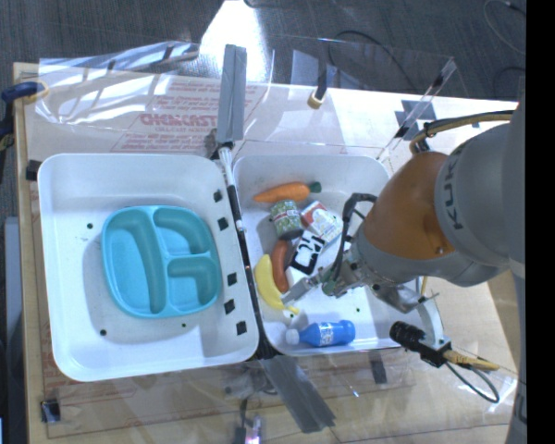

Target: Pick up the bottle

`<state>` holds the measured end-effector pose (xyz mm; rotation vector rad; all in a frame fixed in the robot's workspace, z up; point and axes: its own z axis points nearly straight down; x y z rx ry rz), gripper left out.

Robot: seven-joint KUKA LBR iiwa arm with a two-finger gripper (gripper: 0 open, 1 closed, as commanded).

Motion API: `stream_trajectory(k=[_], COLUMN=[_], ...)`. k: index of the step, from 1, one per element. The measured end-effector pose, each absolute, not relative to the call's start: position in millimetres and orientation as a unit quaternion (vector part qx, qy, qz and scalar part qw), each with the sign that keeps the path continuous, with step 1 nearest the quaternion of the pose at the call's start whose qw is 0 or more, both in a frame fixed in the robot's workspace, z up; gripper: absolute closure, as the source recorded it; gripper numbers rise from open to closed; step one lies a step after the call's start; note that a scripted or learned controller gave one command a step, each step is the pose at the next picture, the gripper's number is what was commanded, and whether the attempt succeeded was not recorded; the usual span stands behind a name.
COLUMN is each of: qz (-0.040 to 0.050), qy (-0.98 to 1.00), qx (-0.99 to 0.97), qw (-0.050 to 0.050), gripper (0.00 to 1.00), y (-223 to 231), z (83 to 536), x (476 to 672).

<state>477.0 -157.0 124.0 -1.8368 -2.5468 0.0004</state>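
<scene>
While the jaws (307, 283) hang, state unclear, a clear plastic blue-labelled bottle (322, 334) lies just below them, curved yellow banana (269, 285) beside.

Bottle (323, 334): blue label, white cap, lying flat, right bin's near edge.

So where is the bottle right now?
The bottle lies on its side at the near edge of the right bin, just below the banana and the gripper.
</scene>
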Motion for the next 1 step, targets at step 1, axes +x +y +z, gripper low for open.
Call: stream_trajectory(k=[1], qz=[-0.0001], qy=[-0.859], qx=[-0.511], qw=[0.002], gripper=[0.0], y=[-153.6], z=[91.7], x=[476.9])
